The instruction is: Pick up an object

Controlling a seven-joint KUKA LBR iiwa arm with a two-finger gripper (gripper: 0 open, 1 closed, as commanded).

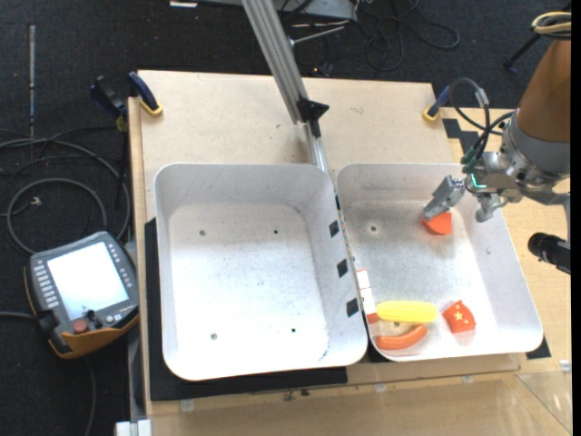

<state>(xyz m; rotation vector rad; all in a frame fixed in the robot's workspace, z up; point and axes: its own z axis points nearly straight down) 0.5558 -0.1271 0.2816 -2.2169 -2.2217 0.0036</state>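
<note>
My bench (227, 121), light wood, carries two shallow white bins side by side: left bin (182, 184) and right bin (508, 280), their inner rims touching.

Arm reaching over the right bin (495, 271) from the right

The gripper (465, 200) hangs spread above an orange piece (439, 223) by the far wall; a yellow banana (406, 312), an orange curved piece (400, 337) and a red block (459, 317) lie along the near edge; the left bin (182, 198) sits beside it.
</note>
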